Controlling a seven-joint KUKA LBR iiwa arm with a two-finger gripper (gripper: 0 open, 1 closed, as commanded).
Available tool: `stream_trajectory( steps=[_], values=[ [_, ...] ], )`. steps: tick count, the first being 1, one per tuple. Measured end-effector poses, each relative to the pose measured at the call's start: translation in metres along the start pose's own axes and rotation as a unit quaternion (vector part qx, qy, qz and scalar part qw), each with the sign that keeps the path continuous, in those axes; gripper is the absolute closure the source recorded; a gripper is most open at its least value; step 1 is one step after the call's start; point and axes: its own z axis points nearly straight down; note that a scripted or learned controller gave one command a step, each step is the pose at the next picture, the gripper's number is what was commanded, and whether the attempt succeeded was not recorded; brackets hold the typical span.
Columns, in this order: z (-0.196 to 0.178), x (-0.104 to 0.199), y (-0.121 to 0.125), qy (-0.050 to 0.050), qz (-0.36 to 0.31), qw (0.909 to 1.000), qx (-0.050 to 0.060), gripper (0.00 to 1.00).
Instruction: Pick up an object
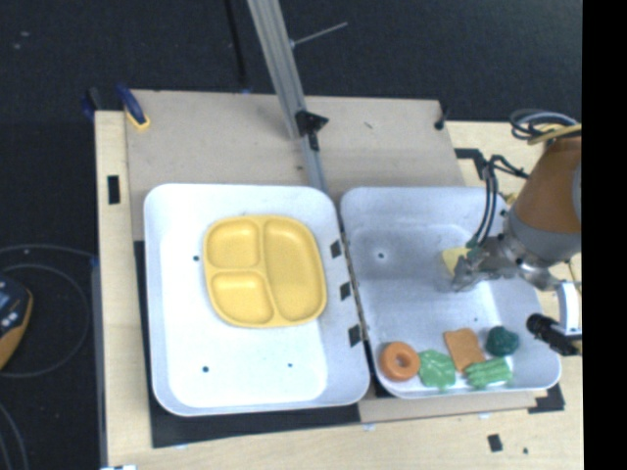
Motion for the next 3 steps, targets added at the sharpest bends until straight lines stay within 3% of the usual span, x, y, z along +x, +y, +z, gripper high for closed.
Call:
stream_trajectory(
  steps=[2, 3],
  values=[
    [-0.117, -0.007, 0.005, 0.000, -0.003, 1.0000, -0.001, 1.00],
    [-0.109, 0.041, 0.008, 0.002, -0.005, 1.0000, 0.002, 1.00]
  ],
)
